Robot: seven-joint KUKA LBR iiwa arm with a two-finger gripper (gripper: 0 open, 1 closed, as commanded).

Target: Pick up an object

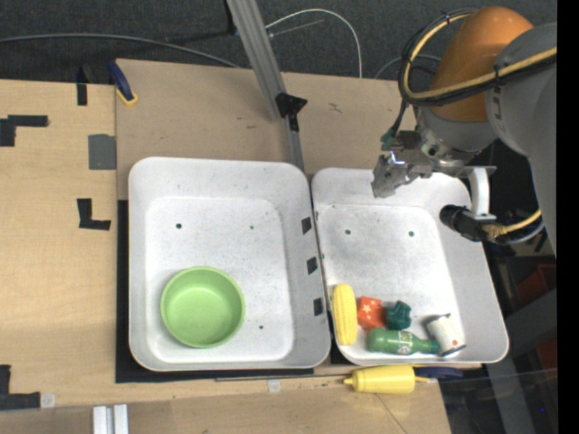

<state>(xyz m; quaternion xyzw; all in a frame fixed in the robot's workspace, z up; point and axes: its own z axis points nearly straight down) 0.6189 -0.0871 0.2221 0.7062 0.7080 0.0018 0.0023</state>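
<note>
Two shallow white bins (222,174) sat on a tan bench (54,242). Grey two-finger gripper (389,179) hovered over the right bin's far rim; finger state unclear. Small toys clustered at its near edge.

wooden bench (54,269), two white bins (217,174), yellow bottle (384,380)

Arm (507,70) cut off at right edge; claw (391,177) finger spacing unreadable; small items (398,325) overlap, partly hidden.

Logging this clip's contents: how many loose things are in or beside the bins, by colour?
Green: 3 (bowl, bottle, small dark green piece)
Yellow: 2 (corn, mustard bottle)
Orange-red: 1 (toy)
White: 1 (cup)
Total: 7
</note>
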